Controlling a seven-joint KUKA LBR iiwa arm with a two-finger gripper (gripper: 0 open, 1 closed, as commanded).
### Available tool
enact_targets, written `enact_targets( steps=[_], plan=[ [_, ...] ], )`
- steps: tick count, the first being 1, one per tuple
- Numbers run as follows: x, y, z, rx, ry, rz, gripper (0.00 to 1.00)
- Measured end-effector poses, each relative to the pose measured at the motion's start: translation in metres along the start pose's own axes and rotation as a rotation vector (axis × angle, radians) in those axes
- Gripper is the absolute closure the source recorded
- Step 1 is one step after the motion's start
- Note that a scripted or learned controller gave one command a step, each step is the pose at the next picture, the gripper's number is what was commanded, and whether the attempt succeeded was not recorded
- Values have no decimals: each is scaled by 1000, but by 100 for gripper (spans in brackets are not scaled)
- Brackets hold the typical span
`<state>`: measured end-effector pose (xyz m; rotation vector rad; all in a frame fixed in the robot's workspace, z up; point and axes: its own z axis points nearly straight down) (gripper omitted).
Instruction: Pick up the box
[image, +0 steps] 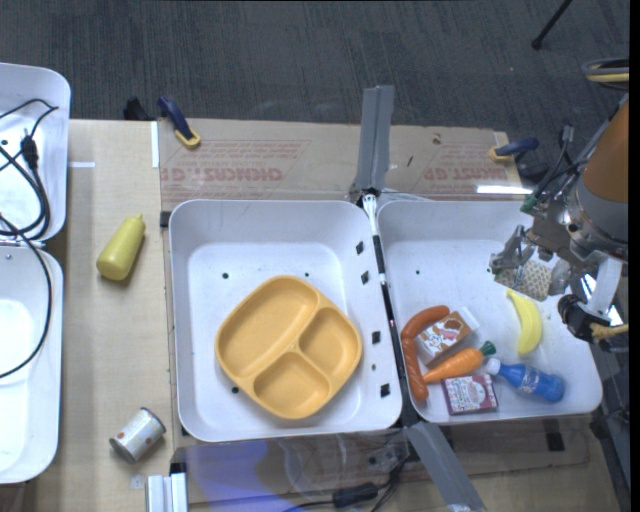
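Camera view: box label unreadable.

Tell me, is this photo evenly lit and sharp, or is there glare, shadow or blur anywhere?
In the camera view, light is soft and even; the white bins show only faint shadows under the yellow tray; a bluish glow marks the bench's front edge; the pincer on the right looks slightly soft, while the small boxes and banana stay fairly crisp.
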<state>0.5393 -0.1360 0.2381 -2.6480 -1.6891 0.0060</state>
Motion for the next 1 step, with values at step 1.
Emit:
enact_targets(
  steps=[1],
  plan=[
    [0, 0, -8, 3, -3, -3, 100]
  ],
)
